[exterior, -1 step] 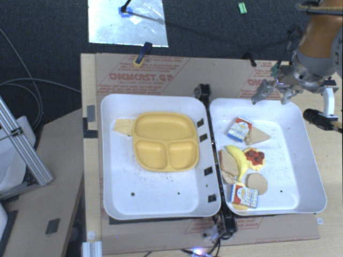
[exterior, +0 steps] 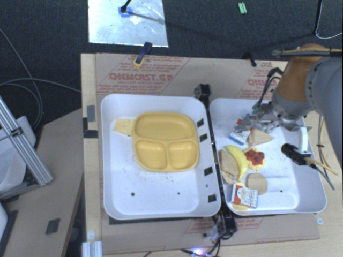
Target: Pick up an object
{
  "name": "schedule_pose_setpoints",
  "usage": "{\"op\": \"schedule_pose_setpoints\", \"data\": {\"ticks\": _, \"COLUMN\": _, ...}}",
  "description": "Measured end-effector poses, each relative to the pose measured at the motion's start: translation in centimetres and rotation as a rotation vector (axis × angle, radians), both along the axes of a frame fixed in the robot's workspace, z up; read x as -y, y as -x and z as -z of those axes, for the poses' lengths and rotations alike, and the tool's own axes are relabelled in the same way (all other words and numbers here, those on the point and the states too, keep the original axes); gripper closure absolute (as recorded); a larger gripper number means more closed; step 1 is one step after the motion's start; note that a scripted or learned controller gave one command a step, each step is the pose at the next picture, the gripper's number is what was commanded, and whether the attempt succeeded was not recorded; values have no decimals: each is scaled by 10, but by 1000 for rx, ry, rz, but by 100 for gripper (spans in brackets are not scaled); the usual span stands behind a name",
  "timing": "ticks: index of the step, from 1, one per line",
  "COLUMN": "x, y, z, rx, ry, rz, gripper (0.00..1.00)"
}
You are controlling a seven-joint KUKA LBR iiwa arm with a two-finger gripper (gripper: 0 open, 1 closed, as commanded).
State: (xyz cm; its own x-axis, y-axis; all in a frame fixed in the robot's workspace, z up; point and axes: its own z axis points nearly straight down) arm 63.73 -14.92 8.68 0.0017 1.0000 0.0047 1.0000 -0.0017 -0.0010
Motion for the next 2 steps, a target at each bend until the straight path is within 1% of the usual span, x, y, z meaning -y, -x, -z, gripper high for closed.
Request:
{"op": "schedule_pose_setpoints", "data": {"ticks": 1, "x": -57, "y": -34, "z": 1, "rx": 6, "ry": 3, "rz": -12, "gripper": 0}}
{"op": "schedule_pose_setpoints", "data": {"ticks": 2, "x": -53, "y": -33, "z": -10, "rx": 8, "ry": 5, "rz": -8, "gripper": 100}}
